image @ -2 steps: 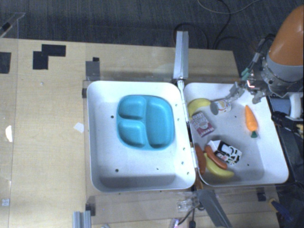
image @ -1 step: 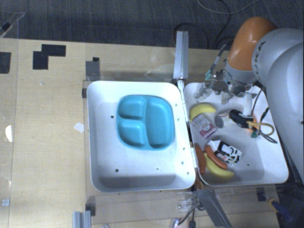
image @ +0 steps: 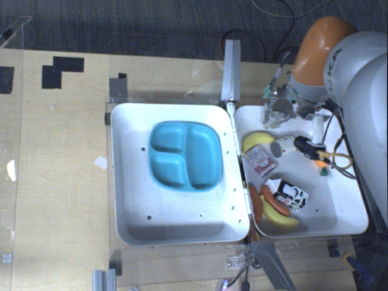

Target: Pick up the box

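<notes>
Two box-like things lie in the right bin (image: 345,223). A small white and red box (image: 259,160) lies flat near the bin's left wall. A black and white printed box (image: 293,195) lies nearer the front, partly resting on a banana. My gripper (image: 274,115) hangs over the bin's far edge, beyond a yellow round fruit (image: 257,140). It is apart from both boxes, and nothing shows in its grasp.
The left bin (image: 130,217) holds a blue divided plate (image: 185,154). A banana (image: 280,217) and two orange-red sticks (image: 257,204) lie at the right bin's front left. A small grey cylinder (image: 277,148) lies beside the yellow fruit. The grey arm (image: 364,102) covers the right side.
</notes>
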### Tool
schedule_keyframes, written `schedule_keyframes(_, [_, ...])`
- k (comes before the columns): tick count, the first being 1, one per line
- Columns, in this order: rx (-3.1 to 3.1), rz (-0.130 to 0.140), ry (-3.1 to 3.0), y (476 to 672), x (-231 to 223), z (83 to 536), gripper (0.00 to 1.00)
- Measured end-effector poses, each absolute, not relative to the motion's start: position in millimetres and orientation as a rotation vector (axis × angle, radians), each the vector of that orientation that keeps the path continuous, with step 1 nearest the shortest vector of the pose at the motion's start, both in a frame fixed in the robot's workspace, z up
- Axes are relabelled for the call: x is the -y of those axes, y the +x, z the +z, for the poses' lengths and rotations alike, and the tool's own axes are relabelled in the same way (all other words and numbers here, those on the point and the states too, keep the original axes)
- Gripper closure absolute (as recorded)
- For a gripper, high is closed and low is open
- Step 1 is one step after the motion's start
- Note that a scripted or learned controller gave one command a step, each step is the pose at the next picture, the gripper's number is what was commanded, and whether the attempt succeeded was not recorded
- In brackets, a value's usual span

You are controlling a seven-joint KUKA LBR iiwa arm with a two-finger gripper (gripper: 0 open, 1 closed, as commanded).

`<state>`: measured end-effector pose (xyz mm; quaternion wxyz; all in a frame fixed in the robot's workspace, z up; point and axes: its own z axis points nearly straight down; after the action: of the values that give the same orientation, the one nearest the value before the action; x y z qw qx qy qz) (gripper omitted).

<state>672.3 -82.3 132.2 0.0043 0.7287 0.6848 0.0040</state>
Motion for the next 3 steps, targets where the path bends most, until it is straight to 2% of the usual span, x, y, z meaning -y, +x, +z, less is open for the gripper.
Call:
schedule_keyframes(1, [-2.529,0.006,1.853,670.5,127.0,204.8,1.00])
schedule_keyframes(2, [-2.555,0.006,1.810,670.5,205.1,295.9,1.00])
schedule_keyframes(3, [-2.737,0.006,1.527,670.5,140.0,291.9,1.00])
